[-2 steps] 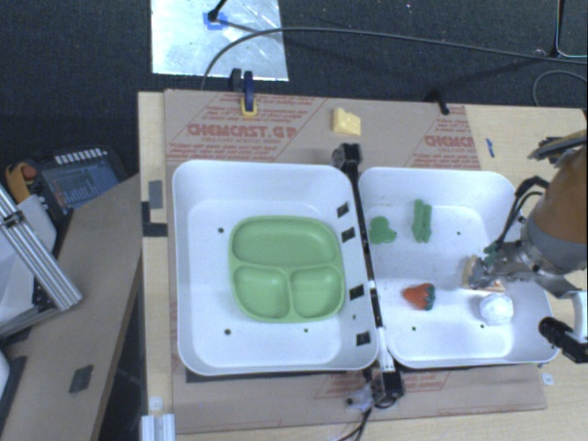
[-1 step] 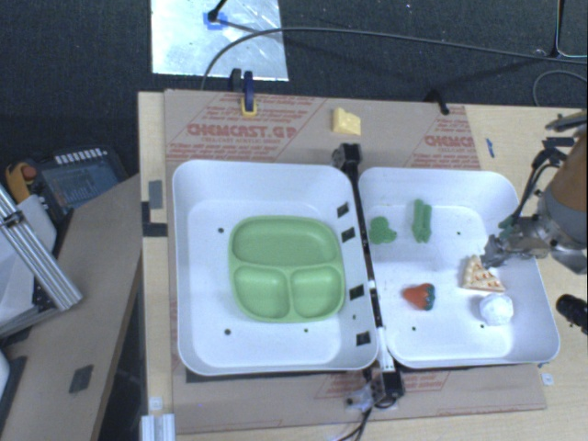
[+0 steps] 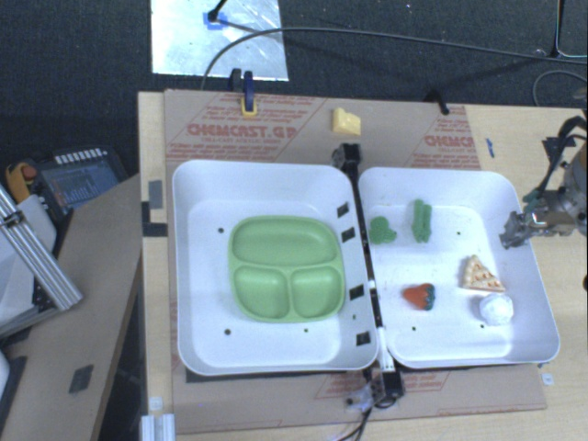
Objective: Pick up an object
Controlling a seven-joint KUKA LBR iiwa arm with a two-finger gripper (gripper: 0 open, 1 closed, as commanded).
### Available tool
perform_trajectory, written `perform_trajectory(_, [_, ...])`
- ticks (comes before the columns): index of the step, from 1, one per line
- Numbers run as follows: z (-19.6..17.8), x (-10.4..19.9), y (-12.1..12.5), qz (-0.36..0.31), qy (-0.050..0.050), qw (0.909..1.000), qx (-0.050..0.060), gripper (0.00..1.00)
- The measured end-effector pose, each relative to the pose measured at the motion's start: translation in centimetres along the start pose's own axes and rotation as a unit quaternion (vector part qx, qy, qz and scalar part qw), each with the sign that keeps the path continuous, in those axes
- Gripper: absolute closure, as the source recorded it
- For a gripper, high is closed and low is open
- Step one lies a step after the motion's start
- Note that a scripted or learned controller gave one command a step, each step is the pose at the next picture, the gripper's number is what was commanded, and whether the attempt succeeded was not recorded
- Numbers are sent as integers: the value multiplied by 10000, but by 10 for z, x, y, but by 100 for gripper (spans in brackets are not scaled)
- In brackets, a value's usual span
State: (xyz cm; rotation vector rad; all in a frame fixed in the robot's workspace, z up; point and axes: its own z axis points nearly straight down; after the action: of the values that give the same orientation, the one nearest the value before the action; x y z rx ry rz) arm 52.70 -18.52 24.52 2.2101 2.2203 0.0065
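Left bin (image 3: 197, 209): holds green divided plate (image 3: 285, 269), long axis left-right.
Right bin (image 3: 514, 274): pizza slice (image 3: 479, 275), tip up-left; green pod (image 3: 421, 220), long axis up-down; green floret (image 3: 381, 231); strawberry (image 3: 419, 295); white ball (image 3: 497, 310).
Gripper (image 3: 520, 228) over right bin's right rim, finger state unreadable.

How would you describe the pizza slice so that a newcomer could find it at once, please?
Start at the right-hand white bin. Along its right side, above the white ball and right of the red strawberry, lies the pizza slice. It is the bin's only flat tan triangle, dotted with red.
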Motion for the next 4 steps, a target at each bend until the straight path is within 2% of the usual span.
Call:
perform_trajectory(1, [-3,0,1,2,9,10000,27,100])
perform_trajectory(3, [-13,113,-10,-27,27,10000,39,100])
perform_trajectory(4, [4,168,-17,-23,27,10000,41,100])
